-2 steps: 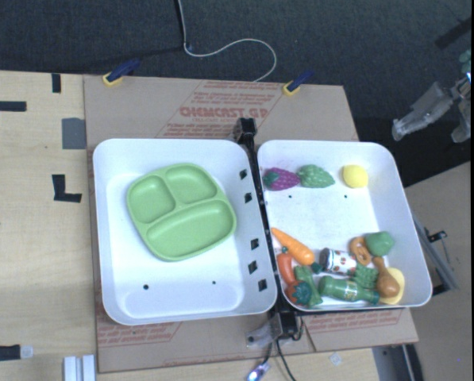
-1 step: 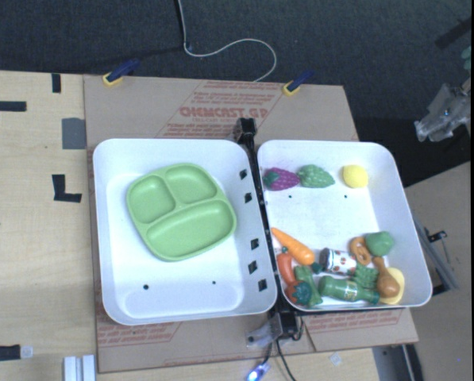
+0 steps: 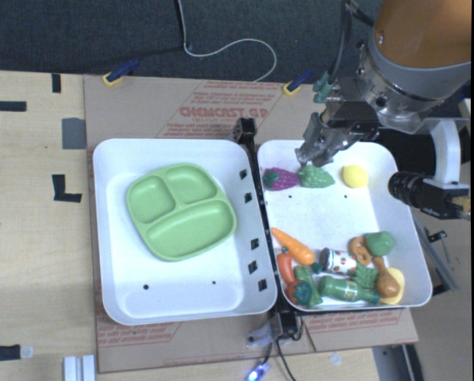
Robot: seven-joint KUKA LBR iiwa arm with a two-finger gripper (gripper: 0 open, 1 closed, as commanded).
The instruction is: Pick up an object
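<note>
Jaws (image 3: pixel 314 159) low in right bin (image 3: pixel 395 213), opening not discernible, tips at green toy (image 3: pixel 317 178), purple grapes (image 3: pixel 279 178) just beside

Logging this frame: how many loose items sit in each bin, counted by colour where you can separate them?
Left bin:
Green divided plate: 1

Right bin, items apart from the pile:
Purple: 1
Green: 1
Yellow: 1
Orange carrot: 1

Total separable: 5; the front pile is too jumbled to count.

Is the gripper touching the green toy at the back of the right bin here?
Cannot tell. In the camera view the gripper overlaps the top of the green toy beside the purple toy, but the slanted angle doesn't show contact or a gap plainly.
</note>
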